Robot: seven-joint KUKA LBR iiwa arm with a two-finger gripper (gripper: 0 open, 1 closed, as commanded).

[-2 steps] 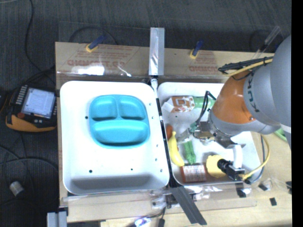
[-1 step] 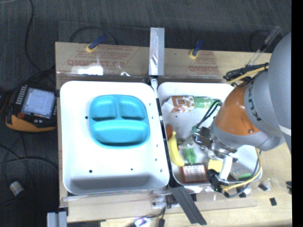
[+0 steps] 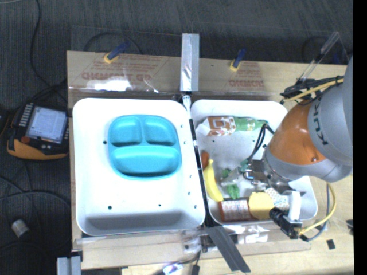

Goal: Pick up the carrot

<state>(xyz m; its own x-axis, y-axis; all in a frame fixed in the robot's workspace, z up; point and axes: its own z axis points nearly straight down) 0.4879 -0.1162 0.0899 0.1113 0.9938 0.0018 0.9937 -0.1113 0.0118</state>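
The carrot (image 3: 205, 160) shows as a small orange sliver against the left wall of the right bin (image 3: 202, 114), just above the banana. My gripper (image 3: 253, 171) hangs low over the middle of that bin, to the right of the carrot and apart from it. It sits beside a green item (image 3: 229, 180). The grey arm with its orange band (image 3: 293, 137) comes in from the right and hides the bin's right part.
A yellow banana (image 3: 213, 183) lies along the left wall. A green and orange packet (image 3: 235, 124) lies at the back. A brown bottle (image 3: 234, 209) and a yellow block (image 3: 261, 205) lie at the front. The left bin (image 3: 86, 153) holds a blue divided plate (image 3: 144, 145).
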